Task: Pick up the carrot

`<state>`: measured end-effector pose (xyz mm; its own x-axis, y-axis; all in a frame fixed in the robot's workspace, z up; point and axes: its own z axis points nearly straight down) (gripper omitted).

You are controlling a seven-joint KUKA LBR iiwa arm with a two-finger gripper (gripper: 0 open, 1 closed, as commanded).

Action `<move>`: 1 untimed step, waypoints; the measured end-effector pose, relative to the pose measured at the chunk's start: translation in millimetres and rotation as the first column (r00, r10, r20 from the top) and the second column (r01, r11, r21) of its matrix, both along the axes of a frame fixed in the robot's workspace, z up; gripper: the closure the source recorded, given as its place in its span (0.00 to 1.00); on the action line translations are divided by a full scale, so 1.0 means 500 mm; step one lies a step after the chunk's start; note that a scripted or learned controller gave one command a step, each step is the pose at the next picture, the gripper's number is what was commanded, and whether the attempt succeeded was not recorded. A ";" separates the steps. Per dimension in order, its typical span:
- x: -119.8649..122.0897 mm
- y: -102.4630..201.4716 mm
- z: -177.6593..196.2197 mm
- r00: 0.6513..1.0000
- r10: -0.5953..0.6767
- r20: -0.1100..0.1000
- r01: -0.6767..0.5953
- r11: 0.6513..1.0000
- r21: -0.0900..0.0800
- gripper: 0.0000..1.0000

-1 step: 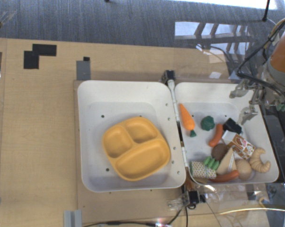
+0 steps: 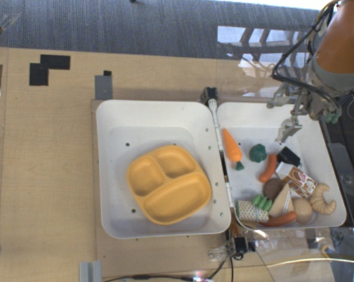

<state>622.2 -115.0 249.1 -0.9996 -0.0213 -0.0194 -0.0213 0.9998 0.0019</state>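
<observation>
Nothing was yet done: the orange, green-tipped plastic carrot (image 2: 231, 146) lay untouched while the pincer (image 2: 287, 130), its opening impossible to tell, hovered well apart.

Carrot (image 2: 231, 145) lies in right bin (image 2: 247, 113), by its left wall; plate (image 2: 168, 184) in left bin (image 2: 115, 157)

I see the gripper (image 2: 288, 129) hanging over the far part of the right bin (image 2: 247, 111), nothing between its fingers. The carrot (image 2: 231, 145) lies at that bin's left side, just beside the divider, well apart from the gripper. A yellow 3-compartment plate (image 2: 168, 184) sits in the left bin (image 2: 115, 157)
</observation>
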 end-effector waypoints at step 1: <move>0.000 0.166 -0.129 0.990 0.143 -0.013 -0.143 0.990 0.003 0.00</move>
